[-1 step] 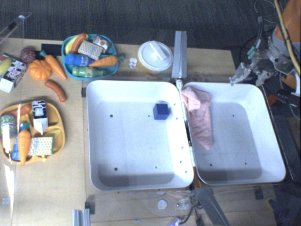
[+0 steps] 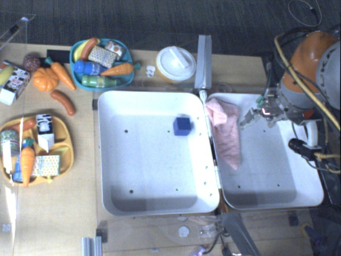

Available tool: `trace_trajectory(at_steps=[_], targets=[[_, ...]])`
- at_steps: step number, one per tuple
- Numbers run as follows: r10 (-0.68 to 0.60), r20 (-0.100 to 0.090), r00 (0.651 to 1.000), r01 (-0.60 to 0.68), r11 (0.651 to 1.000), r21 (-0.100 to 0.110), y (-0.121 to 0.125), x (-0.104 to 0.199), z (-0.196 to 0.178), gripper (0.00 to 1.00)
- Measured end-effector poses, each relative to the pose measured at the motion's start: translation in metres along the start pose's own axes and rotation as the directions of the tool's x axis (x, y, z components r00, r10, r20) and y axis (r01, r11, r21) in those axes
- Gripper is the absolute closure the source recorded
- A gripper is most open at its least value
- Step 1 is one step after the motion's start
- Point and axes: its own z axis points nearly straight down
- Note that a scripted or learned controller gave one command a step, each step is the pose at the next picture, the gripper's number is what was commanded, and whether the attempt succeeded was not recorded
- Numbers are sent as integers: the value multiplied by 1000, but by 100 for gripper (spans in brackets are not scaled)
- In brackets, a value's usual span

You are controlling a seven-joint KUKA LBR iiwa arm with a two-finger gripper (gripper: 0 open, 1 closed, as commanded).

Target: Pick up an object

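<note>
A small blue cube [image 2: 182, 125] lies in the left bin [image 2: 133, 196], near its upper right corner. A crumpled pink cloth [image 2: 227, 132] lies along the left side of the right bin [image 2: 277, 196]. My gripper [image 2: 260, 116] hangs over the upper part of the right bin, just right of the cloth and apart from it. Its fingers stand open with only the bin floor showing between them. The grey arm with its orange band [image 2: 311, 52] comes in from the right.
On the bench left of the bins are a blue bowl [image 2: 101, 63] and a yellow tray [image 2: 37, 148] of toy food, with loose toy vegetables [image 2: 53, 79]. A white lidded container [image 2: 176, 63] stands behind the left bin. Cables [image 2: 311, 153] hang at the right.
</note>
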Motion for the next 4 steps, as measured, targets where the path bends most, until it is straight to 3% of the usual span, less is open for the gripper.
trace_trajectory(at_steps=[1,2,3,4], targets=[[-78,0,997,78,997,-1,-28,9,46,0],[-243,2,970,243,970,3,57,34,54,0],[-60,3,998,60,998,-9,36,-14,55,0],[-259,6,966,260,966,-13,-3,24,53,0]])
